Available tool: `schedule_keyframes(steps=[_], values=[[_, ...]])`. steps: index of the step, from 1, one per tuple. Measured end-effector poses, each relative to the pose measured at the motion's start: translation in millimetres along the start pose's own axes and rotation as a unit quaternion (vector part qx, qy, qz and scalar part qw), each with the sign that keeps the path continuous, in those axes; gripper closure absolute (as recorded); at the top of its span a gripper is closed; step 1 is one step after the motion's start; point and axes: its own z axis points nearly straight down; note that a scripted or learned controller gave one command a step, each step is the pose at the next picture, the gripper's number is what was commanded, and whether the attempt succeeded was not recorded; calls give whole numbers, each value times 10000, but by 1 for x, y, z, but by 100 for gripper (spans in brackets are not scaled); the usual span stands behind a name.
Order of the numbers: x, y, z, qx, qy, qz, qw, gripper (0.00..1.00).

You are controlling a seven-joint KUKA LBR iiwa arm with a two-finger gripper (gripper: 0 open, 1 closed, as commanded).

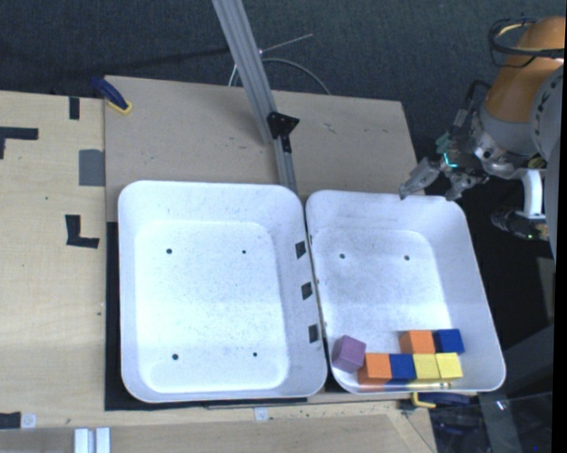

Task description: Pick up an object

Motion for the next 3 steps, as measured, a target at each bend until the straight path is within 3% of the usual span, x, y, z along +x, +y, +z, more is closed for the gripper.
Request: schedule_keyframes(steps=[1,2,3], values=[[26,2,71,34,14,-3,10000,0],[55,0,107,75,-67,31,9999,0],[89,-41,-29,-37,4,0,10000,0]])
